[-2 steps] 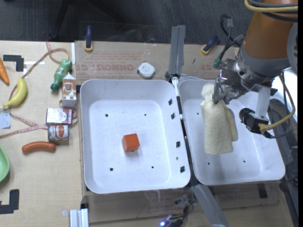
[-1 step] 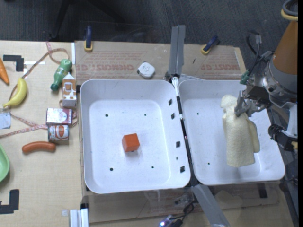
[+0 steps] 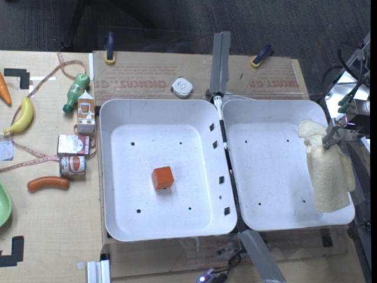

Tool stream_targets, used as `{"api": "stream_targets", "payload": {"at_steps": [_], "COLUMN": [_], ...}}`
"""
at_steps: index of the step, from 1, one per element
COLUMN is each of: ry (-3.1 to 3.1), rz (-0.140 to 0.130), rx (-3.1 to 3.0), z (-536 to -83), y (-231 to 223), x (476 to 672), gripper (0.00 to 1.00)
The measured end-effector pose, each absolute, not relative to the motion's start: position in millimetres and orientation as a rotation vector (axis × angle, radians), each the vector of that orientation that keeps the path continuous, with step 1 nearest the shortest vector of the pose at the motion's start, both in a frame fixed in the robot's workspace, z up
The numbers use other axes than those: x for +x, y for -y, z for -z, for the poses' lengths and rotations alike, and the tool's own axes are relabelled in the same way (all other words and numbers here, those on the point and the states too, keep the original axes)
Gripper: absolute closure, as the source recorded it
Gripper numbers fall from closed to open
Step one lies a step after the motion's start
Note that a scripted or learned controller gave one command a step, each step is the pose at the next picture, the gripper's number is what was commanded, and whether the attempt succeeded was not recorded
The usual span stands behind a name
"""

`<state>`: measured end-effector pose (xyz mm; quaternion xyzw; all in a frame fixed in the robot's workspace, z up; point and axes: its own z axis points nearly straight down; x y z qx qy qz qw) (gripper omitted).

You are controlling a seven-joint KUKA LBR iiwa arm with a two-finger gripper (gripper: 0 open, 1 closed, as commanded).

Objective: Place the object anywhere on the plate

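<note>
- Orange block (image 3: 162, 177) sits in the left bin (image 3: 118, 217).
- Cream cloth (image 3: 326, 170) drapes over the right bin (image 3: 265, 223) edge.
- Gripper (image 3: 337, 133) at the cloth's top is hard to make out; grip unclear.

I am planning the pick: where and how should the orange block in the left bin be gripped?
Grip the orange block across two opposite side faces, coming straight down from above. It sits flat on the left bin floor, slightly rotated, with free space on every side, so turn the end effector to match its faces.
</note>
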<state>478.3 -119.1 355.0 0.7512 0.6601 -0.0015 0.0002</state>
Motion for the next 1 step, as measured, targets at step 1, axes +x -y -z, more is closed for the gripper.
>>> {"api": "stream_targets", "payload": {"at_steps": [1], "ry": [-2.213], "rz": [0.005], "rx": [2.229], "z": [-392.9], "y": [175.0], "x": [478.4], "gripper": [1.00]}}
